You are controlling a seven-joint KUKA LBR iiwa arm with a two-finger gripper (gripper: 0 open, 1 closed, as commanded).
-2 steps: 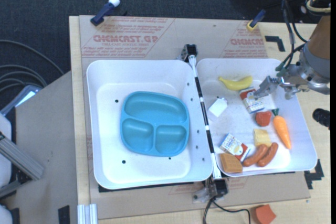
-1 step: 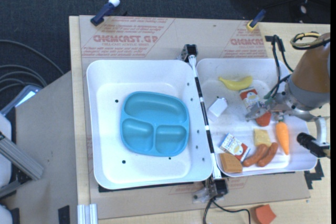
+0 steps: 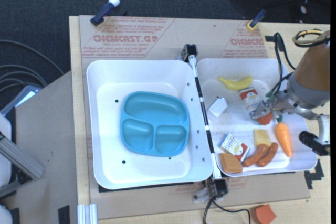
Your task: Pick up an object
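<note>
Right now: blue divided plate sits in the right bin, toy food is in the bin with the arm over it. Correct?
Not quite. The camera view shows the blue divided plate in the left bin, not the right. The rest holds: the toy food, such as the banana and carrot, lies in the right bin, where the arm reaches in.
</note>
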